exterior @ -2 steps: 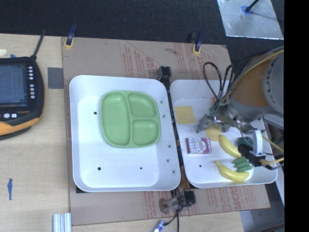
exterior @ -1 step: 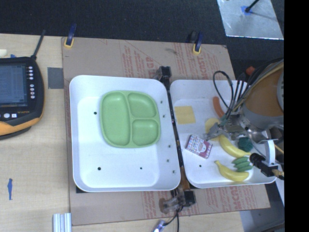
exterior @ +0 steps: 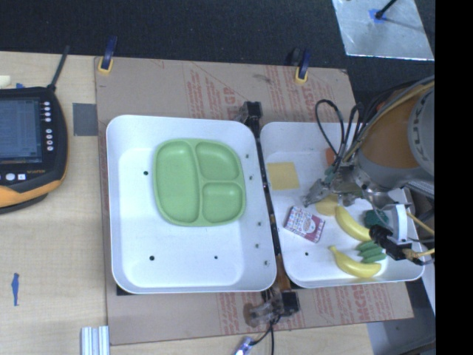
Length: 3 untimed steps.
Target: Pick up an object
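Note:
My gripper (exterior: pixel 319 194) hangs low over the middle of the right bin (exterior: pixel 295 133), and the arm (exterior: pixel 392 143) reaches in from the right. Just left of the gripper lies a flat yellow square (exterior: pixel 283 174). Below it sits a small red and white packet (exterior: pixel 304 224). A small yellow piece (exterior: pixel 326 207) lies right under the gripper. Two yellow bananas (exterior: pixel 349 224) (exterior: pixel 356 265) rest toward the bin's front right, with a green object (exterior: pixel 369 251) between them. An orange bit (exterior: pixel 329 156) peeks out behind the cables. I see nothing held by the gripper.
The left bin (exterior: pixel 118 198) holds a green divided plate (exterior: pixel 198 181). Black cables (exterior: pixel 332 132) loop above the gripper. A teach pendant (exterior: pixel 26 150) lies on the bench at far left. Clamps (exterior: pixel 252 112) (exterior: pixel 273 305) join the bins at back and front.

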Each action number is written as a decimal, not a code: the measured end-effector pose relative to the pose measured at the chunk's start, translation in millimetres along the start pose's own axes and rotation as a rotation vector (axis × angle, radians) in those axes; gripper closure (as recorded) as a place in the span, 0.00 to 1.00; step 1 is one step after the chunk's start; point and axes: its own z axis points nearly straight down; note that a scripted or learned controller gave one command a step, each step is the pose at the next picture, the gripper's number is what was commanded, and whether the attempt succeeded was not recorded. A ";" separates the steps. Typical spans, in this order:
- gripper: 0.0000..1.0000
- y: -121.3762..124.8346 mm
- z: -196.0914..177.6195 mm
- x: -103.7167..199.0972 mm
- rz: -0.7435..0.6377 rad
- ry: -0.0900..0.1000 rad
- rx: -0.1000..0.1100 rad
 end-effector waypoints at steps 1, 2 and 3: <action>1.00 -0.2 -10.1 -1.3 -0.002 -0.001 0.001; 0.00 -0.2 -10.1 -1.3 -0.003 -0.002 0.001; 1.00 -0.2 -20.2 -2.3 -0.003 -0.004 0.001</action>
